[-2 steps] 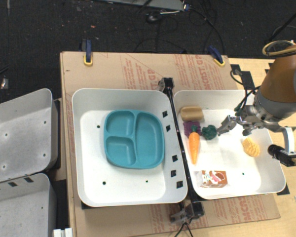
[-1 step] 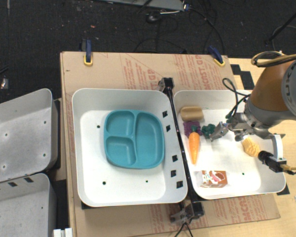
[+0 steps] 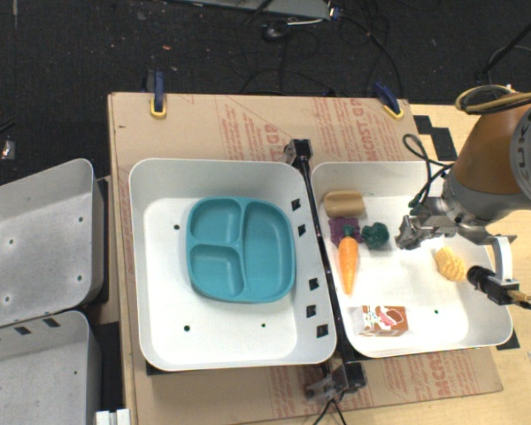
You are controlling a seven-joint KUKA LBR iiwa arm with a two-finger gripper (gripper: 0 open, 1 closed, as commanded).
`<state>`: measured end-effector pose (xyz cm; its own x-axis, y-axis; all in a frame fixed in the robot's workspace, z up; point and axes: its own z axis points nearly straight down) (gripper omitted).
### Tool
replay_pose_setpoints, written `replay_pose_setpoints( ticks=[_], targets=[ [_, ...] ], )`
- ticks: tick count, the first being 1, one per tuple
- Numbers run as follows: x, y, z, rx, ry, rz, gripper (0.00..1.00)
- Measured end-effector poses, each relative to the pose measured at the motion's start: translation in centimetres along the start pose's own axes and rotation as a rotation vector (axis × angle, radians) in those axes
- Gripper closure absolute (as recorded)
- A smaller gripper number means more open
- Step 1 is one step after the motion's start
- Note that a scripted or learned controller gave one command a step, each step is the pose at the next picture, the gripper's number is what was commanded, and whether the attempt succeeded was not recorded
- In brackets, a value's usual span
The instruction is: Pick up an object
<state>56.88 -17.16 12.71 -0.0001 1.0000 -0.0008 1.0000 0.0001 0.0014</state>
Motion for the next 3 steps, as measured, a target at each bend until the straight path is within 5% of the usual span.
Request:
replay_pose_setpoints(
  ticks=[2, 3],
  targets=[
    [0.4, 0.0, -10.9, -0.006, -0.002, -0.003, 1.0],
    [0.4, 0.1, -12.2, -0.002, -0.001, -0.002, 1.0]
  ],
)
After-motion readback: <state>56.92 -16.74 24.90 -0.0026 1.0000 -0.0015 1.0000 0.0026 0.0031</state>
